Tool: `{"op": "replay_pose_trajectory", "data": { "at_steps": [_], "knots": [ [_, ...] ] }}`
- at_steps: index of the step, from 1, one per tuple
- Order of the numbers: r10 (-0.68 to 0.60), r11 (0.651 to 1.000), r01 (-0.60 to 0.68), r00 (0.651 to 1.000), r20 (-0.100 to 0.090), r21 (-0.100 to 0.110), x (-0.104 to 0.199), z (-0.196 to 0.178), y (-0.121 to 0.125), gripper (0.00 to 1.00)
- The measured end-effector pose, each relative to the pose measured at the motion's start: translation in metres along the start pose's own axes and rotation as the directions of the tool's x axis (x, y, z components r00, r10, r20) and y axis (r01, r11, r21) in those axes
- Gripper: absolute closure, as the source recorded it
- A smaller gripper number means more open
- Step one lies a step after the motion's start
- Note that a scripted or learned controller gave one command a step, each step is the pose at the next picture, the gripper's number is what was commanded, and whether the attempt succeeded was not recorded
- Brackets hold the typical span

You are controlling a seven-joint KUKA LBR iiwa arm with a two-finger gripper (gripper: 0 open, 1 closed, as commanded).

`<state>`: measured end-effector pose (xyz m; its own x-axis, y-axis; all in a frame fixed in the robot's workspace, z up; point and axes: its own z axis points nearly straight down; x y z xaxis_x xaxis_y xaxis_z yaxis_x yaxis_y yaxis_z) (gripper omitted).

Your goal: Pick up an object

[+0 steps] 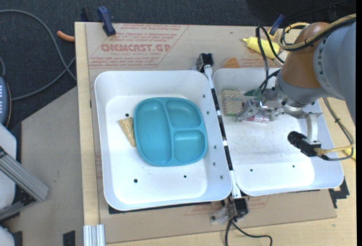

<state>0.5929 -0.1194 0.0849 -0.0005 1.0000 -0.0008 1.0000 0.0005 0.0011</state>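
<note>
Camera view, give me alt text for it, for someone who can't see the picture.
A grey robot arm with an orange band reaches from the right, its gripper low in the right white bin beside a tan sponge-like pad. The left white bin holds a teal divided plate partly covering a tan piece.

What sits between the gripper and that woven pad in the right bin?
Nothing visible. The gripper is low in the right bin, just right of the tan woven pad, with only small unclear clutter at its tip. The blue divided plate lies in the other bin.
</note>
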Motion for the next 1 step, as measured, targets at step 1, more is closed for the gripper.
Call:
{"op": "replay_pose_trajectory", "data": {
  "at_steps": [1],
  "knots": [
    [-0.001,1.0,0.001,1.0,0.0,0.0,0.0187,0.0,0.0573,0.0]
  ]
}}
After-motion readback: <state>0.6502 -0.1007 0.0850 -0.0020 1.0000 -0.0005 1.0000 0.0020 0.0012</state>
